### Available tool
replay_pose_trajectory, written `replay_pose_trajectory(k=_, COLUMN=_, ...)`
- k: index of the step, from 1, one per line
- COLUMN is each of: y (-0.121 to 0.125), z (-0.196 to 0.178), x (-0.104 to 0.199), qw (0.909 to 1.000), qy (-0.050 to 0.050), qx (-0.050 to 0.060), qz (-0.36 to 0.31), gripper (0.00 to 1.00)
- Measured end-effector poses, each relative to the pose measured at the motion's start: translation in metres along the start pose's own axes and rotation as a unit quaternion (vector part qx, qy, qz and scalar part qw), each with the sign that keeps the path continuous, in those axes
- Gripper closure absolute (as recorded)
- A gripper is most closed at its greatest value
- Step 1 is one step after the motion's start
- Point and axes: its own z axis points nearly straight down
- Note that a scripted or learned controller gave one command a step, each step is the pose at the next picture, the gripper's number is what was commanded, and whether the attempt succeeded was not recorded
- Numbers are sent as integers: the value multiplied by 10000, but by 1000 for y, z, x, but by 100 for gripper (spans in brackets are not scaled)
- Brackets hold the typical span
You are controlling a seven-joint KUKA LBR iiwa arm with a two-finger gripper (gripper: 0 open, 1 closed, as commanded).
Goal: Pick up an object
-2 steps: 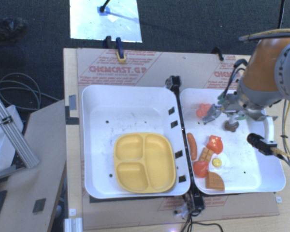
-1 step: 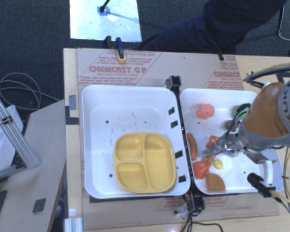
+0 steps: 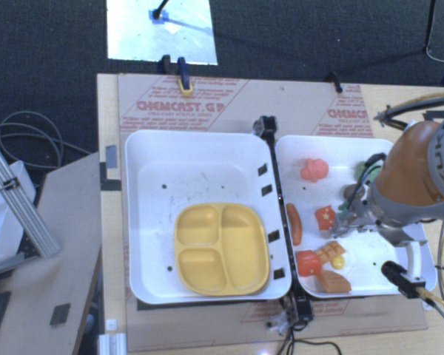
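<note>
While the gripper (image 3: pixel 339 226) hangs just beside the red cube (image 3: pixel 325 217), its claw state is unreadable.

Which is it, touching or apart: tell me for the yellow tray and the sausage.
Apart. The camera view shows the yellow tray in the left bin and the sausage in the right bin, with both bin walls between them.

I see even, bright overhead light washing out both white bins (image 3: pixel 200 150), with glare on the metal sheet (image 3: pixel 161 21) at the far side. Shadows are soft; the picture is slightly soft and grainy throughout.
</note>
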Motion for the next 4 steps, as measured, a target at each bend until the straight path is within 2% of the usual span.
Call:
replay_pose_trajectory(k=1, y=-23, z=-94, x=102, qw=10000, qy=27, qx=-8, qz=-62, gripper=100)
replay_pose_trajectory(k=2, y=-24, z=-89, x=96, qw=10000, qy=10, qx=20, qz=-4, gripper=0)
replay_pose_trajectory(k=3, y=-23, z=-185, x=-7, qw=10000, qy=-27, qx=-30, qz=45, gripper=0)
replay_pose_trajectory(k=4, y=66, z=-126, x=30, qw=10000, qy=3, qx=3, qz=-37, gripper=0)
